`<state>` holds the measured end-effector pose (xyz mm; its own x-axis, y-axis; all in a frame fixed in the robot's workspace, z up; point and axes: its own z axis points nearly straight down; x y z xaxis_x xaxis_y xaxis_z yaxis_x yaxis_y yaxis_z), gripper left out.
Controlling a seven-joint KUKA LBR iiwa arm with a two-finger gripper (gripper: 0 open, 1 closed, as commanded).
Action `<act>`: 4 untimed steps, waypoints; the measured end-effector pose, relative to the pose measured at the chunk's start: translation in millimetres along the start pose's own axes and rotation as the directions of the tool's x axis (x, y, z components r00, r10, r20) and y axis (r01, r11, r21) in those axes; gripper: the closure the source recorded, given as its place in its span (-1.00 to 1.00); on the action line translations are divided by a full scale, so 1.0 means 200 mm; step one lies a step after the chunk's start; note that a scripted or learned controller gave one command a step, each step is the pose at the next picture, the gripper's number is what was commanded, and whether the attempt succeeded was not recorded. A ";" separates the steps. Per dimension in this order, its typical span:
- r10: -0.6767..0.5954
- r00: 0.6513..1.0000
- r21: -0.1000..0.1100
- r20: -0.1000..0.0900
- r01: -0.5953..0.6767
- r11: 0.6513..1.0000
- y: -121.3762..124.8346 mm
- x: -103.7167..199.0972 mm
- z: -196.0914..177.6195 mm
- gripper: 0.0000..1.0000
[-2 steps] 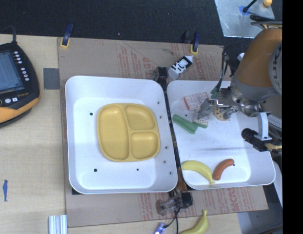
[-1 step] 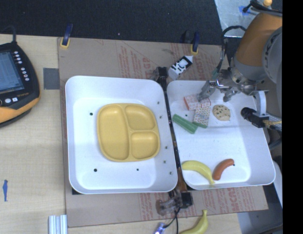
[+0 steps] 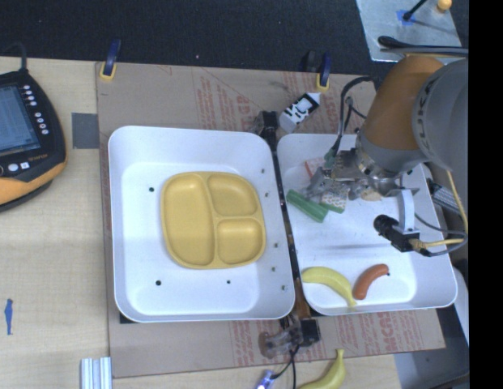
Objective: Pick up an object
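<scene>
The gripper (image 3: 330,181) hung low over the right bin (image 3: 429,294), probably reaching for the green stick (image 3: 306,206) at its seven o'clock. Whether it gripped anything, I could not tell.

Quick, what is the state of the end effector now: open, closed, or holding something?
End effector: cannot be told. It sits low in the right bin, near the green object; nothing is visibly held.

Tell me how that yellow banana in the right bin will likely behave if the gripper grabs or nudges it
The banana looks like smooth moulded plastic, so probably stiff, light and a bit slippery. Its curve suggests it would pivot or rock when nudged rather than roll. It lies close beside the sausage, so a push may shift both.
</scene>
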<state>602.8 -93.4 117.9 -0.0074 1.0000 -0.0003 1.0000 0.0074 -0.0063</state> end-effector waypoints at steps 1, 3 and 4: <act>0.004 1.000 0.000 0.000 -0.004 1.000 0.26 -0.08 0.07 -1.00; 0.004 1.000 -0.007 -0.003 -0.004 1.000 0.28 -0.18 0.11 -1.00; 0.001 1.000 -0.011 -0.001 -0.001 1.000 0.29 -0.19 0.03 1.00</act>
<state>660.3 -130.5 111.2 -0.0068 1.0000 0.0010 1.0000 0.0068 0.0045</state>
